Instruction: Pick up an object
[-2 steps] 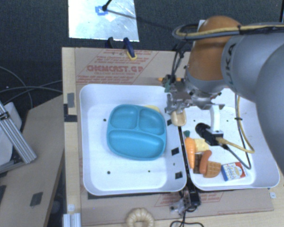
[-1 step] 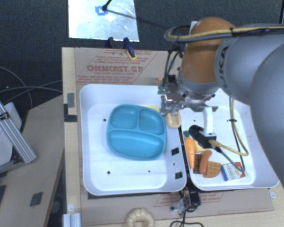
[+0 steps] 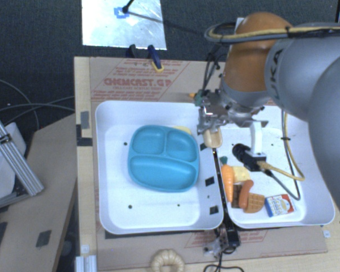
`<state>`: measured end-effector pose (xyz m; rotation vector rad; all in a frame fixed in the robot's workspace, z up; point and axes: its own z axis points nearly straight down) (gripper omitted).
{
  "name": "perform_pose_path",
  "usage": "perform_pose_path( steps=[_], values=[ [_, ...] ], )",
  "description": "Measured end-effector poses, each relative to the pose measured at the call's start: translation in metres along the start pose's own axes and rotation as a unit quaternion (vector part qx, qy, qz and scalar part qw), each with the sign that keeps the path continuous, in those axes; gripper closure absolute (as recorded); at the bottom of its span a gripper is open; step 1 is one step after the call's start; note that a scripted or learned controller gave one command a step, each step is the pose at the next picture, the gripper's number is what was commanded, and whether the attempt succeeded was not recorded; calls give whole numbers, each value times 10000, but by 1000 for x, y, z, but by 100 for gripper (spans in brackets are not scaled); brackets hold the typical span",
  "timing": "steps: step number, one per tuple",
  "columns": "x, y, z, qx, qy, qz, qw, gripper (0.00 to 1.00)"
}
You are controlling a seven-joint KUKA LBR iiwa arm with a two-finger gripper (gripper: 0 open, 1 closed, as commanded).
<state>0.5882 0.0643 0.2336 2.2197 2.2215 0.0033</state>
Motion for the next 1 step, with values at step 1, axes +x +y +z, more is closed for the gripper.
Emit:
perform_pose_path(
  steps=[1],
  values=[
    [8,0,20,15,-4,-15,10000,100]
  ],
)
